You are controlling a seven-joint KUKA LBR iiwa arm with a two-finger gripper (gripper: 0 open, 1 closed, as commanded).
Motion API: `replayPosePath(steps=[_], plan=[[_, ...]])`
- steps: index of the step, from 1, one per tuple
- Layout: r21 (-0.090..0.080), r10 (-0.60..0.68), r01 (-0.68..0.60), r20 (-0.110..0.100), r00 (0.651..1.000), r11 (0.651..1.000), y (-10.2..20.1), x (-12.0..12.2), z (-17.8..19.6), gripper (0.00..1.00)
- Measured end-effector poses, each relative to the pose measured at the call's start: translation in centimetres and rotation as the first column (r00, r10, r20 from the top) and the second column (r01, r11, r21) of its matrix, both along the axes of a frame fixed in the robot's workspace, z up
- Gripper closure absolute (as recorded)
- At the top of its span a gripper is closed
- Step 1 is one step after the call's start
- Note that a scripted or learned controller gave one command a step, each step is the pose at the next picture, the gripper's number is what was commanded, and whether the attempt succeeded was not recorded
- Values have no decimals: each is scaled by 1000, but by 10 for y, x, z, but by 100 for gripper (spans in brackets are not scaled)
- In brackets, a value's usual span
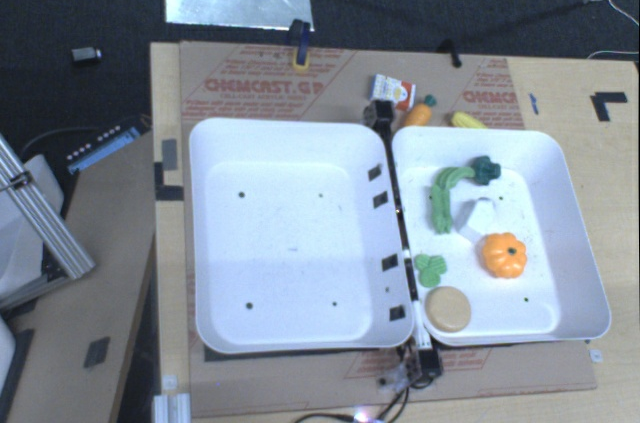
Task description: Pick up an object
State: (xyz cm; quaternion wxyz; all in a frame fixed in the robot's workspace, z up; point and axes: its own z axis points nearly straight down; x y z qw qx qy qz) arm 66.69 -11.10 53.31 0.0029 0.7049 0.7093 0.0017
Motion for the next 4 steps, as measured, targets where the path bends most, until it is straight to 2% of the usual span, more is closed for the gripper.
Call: replayPosePath(steps=[1,2,3,4], plan=[[2,1,-1,-2,1000,1000,23,-38,3,100],[3,1,-1,-6,1000,1000,55,-131,-15,100],[2,0,0,-2,1000,1000,82,-149,2,100],[2,0,0,-4,1000,1000,104,-182,2,100]])
